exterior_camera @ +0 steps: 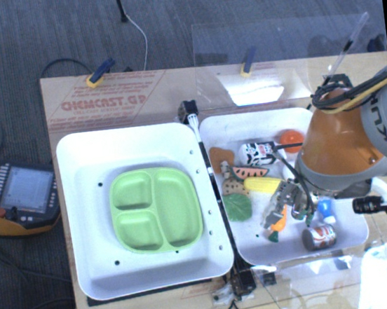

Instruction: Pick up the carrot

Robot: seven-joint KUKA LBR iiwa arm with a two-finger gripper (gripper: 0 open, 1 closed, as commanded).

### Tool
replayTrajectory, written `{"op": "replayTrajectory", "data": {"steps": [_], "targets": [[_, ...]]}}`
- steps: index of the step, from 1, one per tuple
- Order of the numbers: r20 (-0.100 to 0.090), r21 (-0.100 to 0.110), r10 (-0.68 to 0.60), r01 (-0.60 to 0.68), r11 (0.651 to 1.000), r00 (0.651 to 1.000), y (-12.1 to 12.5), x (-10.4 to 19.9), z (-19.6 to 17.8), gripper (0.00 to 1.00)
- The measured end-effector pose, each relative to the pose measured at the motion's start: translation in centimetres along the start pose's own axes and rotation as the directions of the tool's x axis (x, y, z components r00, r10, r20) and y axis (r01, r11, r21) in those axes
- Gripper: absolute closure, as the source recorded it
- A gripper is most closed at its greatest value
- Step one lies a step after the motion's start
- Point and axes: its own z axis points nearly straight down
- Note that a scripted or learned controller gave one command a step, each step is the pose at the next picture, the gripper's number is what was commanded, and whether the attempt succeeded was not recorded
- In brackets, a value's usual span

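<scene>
The carrot [278, 223] is a small orange piece with a green tip pointing down-left. It lies in the lower middle of the right bin [346, 242]. My gripper [290, 206] hangs just above and to the right of it, with the carrot's upper end right at the gripper's tip. The arm's orange band [337, 145] covers the bin's right part. Whether the carrot is gripped or merely touched I cannot make out.
Close around the carrot are a yellow corn piece [262, 185], a green leaf [238, 206], a can [320, 237] and a blue item [325, 208]. A black-and-white toy [257, 152] and an orange ball [290, 137] sit at the back. The left bin holds a green divided plate [157, 208].
</scene>
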Motion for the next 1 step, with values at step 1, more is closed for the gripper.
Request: {"op": "replayTrajectory", "data": {"steps": [1], "targets": [[0.0,0.001,0.253,-0.253,0.967,0.967,3.06,2.03,-4.91,1.0]]}}
